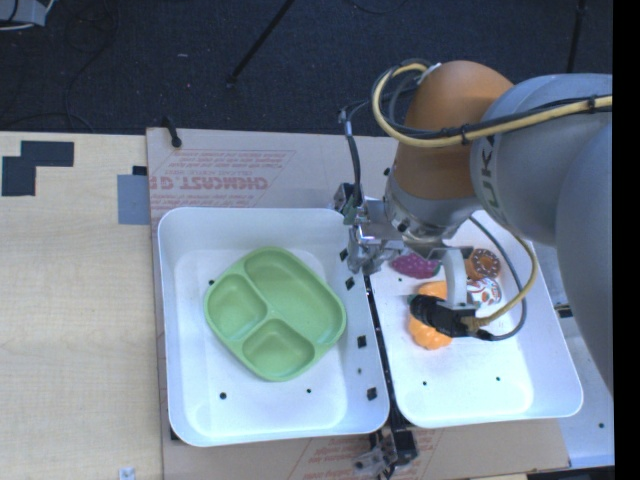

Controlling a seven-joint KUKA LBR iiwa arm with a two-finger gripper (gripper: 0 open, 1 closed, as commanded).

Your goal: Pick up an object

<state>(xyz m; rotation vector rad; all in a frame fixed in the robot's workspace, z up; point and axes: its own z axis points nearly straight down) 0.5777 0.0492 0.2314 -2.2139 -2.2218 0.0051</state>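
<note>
A dark carpeted floor (200,58) is seen across the top of the frame, crossed by thin black cables (270,23). Below it, a pale wood-grain surface (70,338) fills the left side, marked with dark blue-black squares (35,163) and a grey patch (131,198) at the upper left. A brown cardboard sheet (230,173) with reversed red lettering is laid on the surface toward the centre. The scene is evenly lit

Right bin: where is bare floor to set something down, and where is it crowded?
The right bin is bare along its near edge, below the orange object. Crowded at its far side, where small objects cluster under the arm.
</note>
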